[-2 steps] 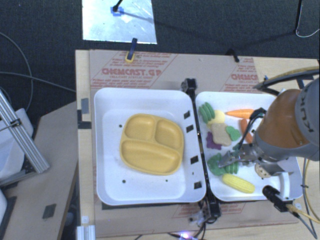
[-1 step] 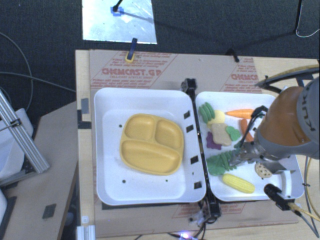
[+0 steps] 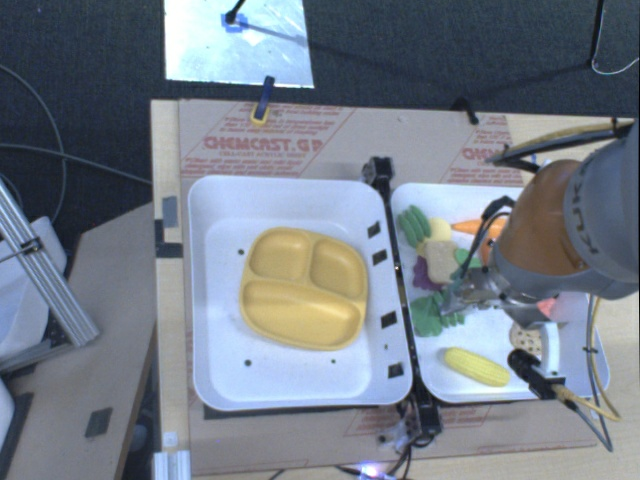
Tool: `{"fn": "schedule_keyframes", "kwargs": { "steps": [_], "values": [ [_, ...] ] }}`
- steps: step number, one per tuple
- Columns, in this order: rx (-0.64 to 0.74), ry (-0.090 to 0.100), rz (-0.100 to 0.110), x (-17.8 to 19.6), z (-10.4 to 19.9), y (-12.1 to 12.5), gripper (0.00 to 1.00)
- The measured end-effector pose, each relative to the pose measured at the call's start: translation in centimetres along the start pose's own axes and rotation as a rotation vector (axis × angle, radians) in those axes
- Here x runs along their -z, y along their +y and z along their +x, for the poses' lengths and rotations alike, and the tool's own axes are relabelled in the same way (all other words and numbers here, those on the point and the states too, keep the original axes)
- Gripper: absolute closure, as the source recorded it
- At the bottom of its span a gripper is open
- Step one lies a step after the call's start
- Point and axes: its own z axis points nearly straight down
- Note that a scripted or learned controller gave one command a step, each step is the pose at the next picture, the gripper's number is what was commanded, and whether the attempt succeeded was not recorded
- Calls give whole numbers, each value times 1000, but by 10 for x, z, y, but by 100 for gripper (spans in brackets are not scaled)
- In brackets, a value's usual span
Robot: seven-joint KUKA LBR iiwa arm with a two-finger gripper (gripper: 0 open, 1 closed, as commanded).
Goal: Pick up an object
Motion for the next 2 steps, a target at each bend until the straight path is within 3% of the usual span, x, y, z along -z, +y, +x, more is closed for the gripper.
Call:
{"fn": "schedule_keyframes", "kwargs": {
  "steps": [1, 2],
  "values": [
    [-1, 1, -3, 0, 0, 0, 0],
    [-1, 1, -3, 0, 0, 0, 0]
  ]
}}
